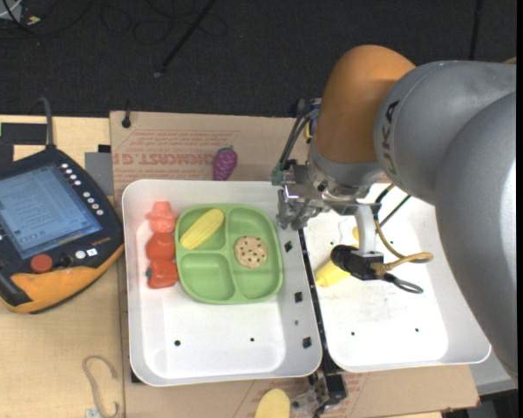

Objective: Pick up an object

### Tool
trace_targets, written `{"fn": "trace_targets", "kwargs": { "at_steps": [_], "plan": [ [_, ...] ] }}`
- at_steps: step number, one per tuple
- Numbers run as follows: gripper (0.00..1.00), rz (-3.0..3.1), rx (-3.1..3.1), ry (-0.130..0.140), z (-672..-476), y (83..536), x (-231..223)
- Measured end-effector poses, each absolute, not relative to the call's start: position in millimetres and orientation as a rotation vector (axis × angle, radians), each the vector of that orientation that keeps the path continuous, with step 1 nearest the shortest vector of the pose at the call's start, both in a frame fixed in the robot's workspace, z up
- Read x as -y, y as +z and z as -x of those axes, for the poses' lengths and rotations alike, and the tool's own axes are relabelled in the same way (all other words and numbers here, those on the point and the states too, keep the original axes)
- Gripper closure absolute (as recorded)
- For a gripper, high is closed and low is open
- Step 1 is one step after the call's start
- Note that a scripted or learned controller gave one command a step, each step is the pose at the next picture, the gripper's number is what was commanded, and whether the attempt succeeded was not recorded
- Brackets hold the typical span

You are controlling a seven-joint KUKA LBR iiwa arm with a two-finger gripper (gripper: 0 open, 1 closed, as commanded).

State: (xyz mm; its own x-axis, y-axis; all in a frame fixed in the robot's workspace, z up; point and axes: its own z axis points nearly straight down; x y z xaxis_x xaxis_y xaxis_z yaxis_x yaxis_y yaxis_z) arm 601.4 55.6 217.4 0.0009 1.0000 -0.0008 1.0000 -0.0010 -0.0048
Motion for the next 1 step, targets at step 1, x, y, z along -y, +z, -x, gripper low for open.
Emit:
{"fn": "trace_targets", "kwargs": {
  "at_steps": [1],
  "plan": [
    [1.00,2.222,2.219,0.003,-602.8,219.8,-51.5]
  ]
}}
